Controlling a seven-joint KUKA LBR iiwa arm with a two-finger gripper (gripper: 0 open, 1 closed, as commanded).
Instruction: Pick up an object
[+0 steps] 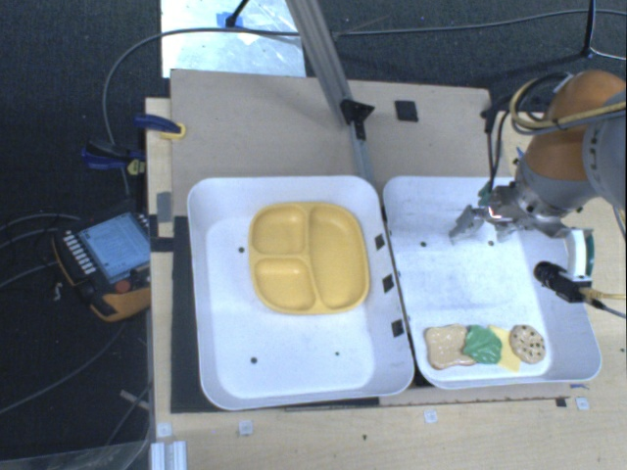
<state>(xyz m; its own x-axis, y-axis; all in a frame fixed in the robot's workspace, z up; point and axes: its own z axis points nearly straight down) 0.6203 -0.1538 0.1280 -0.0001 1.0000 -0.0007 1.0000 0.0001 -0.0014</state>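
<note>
The bench (294, 106), a tan board, fills most of the frame, w/ dark carpet round it. On it sit two shallow white bins side by side. The left bin (294, 360) takes the centre-left; the right bin (431, 204) takes the centre-right, their inner rims touching or nearly so.

The KUKA arm (578, 135) comes in at the right edge, upper half, orange band showing above the grey wrist. A yellow divided plate (309, 258), three compartments, lies in the upper middle of the left bin. A handheld pendant (108, 262) w/ a blue screen lies on the carpet at far left.

The gripper (480, 218) hangs over the upper part of the right bin; its fingers look parted somewhat and nothing sits between them, though the view is blurry there.

Along the bottom of the right bin is a row of toy food, well apart from the gripper: a toast slice (448, 346), a green leafy piece (482, 344) overlapping it, a yellow cheese-like piece (506, 352), and a chip cookie (527, 343) at the right end.
</note>
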